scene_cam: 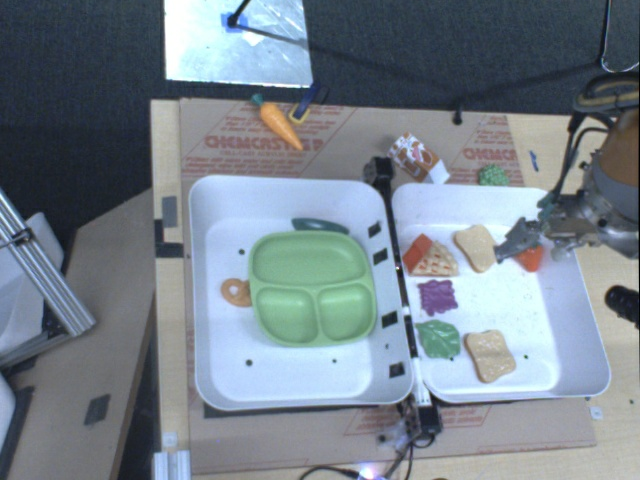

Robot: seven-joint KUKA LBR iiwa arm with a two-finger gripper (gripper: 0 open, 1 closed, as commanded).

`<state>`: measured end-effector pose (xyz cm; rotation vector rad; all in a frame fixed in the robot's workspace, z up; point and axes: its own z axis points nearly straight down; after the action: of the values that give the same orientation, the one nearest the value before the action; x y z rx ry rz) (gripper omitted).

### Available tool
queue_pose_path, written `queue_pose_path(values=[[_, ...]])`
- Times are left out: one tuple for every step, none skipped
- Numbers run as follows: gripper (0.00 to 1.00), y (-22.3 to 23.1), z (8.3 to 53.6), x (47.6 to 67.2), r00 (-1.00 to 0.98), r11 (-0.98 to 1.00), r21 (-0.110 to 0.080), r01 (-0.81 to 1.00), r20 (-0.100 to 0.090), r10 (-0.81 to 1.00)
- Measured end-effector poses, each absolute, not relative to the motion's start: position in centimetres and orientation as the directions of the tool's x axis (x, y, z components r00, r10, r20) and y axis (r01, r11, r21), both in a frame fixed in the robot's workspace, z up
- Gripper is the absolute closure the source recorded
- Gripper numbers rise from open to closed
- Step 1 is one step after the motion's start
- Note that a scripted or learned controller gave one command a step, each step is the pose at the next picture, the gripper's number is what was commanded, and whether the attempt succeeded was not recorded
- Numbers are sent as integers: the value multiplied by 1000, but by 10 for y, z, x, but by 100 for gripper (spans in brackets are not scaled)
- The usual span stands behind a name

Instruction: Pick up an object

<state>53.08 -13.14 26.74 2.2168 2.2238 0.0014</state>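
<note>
My gripper [520, 240] hangs low over the right bin [575, 313], near its upper right part. Just under and right of it lies a small red object [533, 259], partly hidden by the gripper. A tan bread-like piece [476, 247] lies just left of the gripper. Further left is a pizza slice [430, 258]. A purple piece [437, 295], a green leafy piece [438, 338] and a toast slice [490, 354] lie lower in the same bin.
The left bin [215, 268] bears a green divided plate [310, 288], an orange ring [236, 292] and a dark green item [320, 225] behind the plate. Beyond the bins lie a carrot [280, 125], a small carton [415, 156] and a green piece [492, 175].
</note>
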Motion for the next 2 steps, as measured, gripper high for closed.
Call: queue_pose_path(values=[[0,-130,225,533,-1,1,-1,1000,0,1000],[0,-123,170,541,-2,2,-3,1000,1,1000]])
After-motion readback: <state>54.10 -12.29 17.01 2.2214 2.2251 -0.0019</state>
